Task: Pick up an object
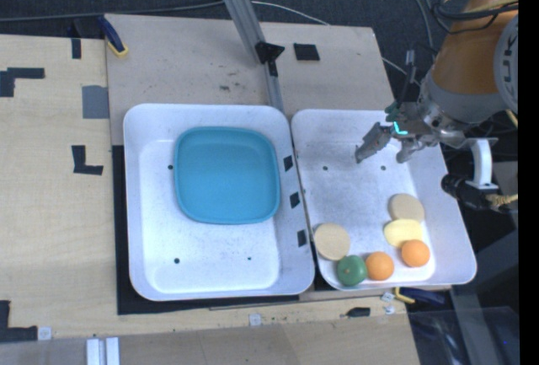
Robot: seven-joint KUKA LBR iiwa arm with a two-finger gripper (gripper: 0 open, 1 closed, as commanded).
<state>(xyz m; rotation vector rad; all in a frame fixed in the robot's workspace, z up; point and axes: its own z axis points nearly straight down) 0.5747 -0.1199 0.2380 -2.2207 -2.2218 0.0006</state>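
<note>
Two white bins side by side on the desk (pixel 50 186). In the left bin (pixel 143 186), a blue plate (pixel 226 174) near the middle. In the right bin (pixel 337 161), along the near edge: green ball (pixel 351 271), two orange balls (pixel 380 265), (pixel 414 253), yellow piece (pixel 403 231), two beige discs (pixel 331 241), (pixel 407 206). Above the far right part, pincer (pixel 389 148) spread wide, holding nothing, well apart from these things.

Two white bins (pixel 210 283) (pixel 455 266) side by side; one blue plate (pixel 226 174); two orange balls (pixel 380 265) (pixel 414 253), one green ball (pixel 351 271), two beige rounds (pixel 332 240) (pixel 406 206), one yellow piece (pixel 403 231).
</note>
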